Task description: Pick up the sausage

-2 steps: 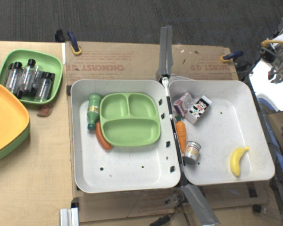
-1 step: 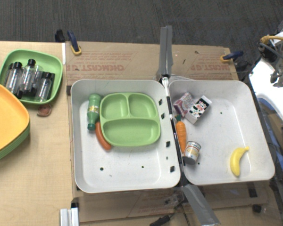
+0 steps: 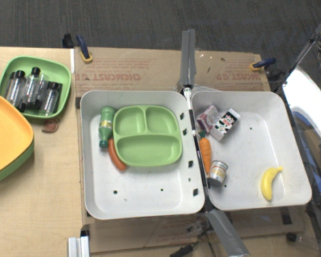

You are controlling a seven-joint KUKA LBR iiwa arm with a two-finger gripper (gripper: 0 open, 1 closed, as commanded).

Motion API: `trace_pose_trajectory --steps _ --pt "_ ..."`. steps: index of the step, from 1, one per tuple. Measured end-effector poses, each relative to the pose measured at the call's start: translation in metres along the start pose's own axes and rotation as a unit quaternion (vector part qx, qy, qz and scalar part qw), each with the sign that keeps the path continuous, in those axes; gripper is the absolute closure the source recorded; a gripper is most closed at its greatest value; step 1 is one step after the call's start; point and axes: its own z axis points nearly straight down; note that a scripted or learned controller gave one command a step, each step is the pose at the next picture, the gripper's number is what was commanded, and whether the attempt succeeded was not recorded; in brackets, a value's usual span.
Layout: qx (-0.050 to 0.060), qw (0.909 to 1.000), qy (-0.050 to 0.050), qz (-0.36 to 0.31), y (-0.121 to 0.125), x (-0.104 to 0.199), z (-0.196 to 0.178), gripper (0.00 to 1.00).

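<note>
The sausage [image 3: 116, 155] is a short reddish-orange piece lying at a slant on the floor of the left bin [image 3: 139, 197]. It rests against the lower left corner of a green divided plate [image 3: 147, 135], with one end just below a green bottle [image 3: 105, 125] that lies along the plate's left side.
The right bin [image 3: 246, 143] holds an orange carrot [image 3: 205, 151] by its left wall, a small can [image 3: 218, 172], a banana [image 3: 270, 182] and two small packets [image 3: 218, 122]. Left of the bins stand a green tray of dark bottles [image 3: 35, 87] and stacked orange plates [image 3: 8, 141].
</note>
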Motion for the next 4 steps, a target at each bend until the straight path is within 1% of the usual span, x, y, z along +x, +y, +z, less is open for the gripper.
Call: trace_pose_trajectory --steps 1,2,3,4 --pt "0.000 1.0000 0.000 -0.008 0.006 0.034 0.014 1.00" --pt "0.000 1.0000 0.001 0.001 -0.011 0.031 -0.002 1.00" --pt "0.000 1.0000 0.000 0.002 -0.015 0.052 0.018 1.00" --pt "0.000 1.0000 0.001 0.003 -0.049 0.037 -0.016 1.00"
